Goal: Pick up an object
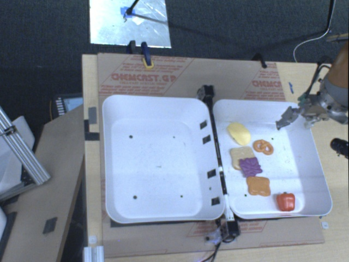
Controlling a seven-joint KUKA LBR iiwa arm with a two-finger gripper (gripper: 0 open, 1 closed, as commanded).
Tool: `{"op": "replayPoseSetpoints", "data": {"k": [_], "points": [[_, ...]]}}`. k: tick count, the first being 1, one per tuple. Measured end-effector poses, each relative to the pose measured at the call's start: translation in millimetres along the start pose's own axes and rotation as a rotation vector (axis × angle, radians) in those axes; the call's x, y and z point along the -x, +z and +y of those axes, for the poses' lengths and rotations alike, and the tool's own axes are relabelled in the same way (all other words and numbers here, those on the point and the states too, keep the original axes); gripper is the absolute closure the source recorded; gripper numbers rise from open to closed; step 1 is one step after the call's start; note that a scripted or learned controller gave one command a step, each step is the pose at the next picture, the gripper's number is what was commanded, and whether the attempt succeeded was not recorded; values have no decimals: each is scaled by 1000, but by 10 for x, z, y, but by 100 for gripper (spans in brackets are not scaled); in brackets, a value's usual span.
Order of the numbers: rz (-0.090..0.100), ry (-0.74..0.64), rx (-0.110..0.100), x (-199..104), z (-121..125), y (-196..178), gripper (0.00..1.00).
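Several toy foods lie in the right bin (305, 146): a yellow lemon-like piece (239, 133), an orange pretzel (263, 146), a tan slice (240, 156) partly under a purple bunch (251, 166), an orange waffle-like piece (258, 186) and a red pepper (286, 201). My gripper (294, 116) hangs over the bin's upper right part, right of the lemon piece and above the pretzel. Its fingers stand apart and hold nothing.
The left bin (158, 157) sits beside the right one, with a black clip divider (212, 146) between them. Both rest on a cardboard sheet (180, 75). A shiny metal plate (130, 15) lies behind. A cable (311, 40) loops near the arm.
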State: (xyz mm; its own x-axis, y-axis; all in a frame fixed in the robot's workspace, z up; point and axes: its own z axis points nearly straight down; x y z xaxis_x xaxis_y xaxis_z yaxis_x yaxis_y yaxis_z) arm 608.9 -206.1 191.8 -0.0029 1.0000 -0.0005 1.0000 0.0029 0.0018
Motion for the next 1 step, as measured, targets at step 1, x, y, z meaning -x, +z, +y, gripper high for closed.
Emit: {"op": "replayPoseSetpoints", "data": {"k": [1], "points": [[-1, -3, 4, 1, 12, -116, 100]]}}
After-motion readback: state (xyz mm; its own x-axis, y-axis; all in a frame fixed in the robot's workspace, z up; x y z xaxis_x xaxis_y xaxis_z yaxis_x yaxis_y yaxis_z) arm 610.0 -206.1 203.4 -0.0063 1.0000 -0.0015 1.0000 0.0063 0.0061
